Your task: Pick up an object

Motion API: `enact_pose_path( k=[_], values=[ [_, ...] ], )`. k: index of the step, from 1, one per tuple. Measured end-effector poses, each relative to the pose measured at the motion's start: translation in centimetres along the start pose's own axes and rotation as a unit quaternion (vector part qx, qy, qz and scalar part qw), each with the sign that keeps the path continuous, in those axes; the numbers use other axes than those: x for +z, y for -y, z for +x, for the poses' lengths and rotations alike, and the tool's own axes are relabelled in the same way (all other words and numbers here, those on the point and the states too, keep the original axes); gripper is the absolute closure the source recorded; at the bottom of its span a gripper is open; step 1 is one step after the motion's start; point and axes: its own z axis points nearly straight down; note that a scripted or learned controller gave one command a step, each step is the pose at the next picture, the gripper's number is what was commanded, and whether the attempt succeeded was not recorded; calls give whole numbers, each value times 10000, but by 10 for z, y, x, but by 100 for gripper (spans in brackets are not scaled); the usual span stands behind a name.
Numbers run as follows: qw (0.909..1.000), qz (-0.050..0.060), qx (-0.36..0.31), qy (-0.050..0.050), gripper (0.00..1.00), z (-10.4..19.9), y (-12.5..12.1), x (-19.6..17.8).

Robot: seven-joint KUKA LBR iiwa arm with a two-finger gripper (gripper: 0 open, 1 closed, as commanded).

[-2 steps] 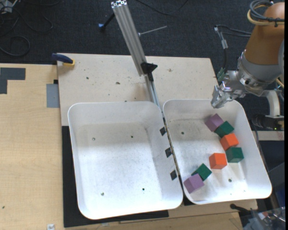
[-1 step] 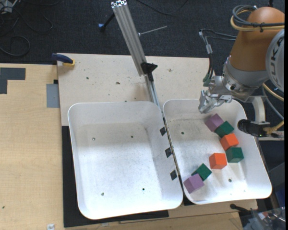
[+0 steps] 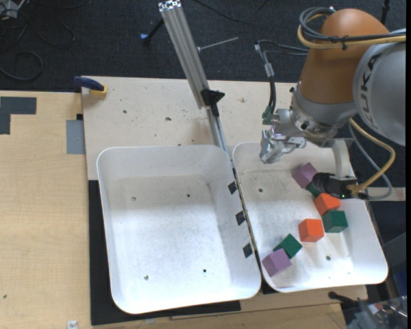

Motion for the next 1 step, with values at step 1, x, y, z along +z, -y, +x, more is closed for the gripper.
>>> enact_pose_path(
  k=[1],
  values=[
    [10000,8,4,4,100,43,0,9]
  ],
)
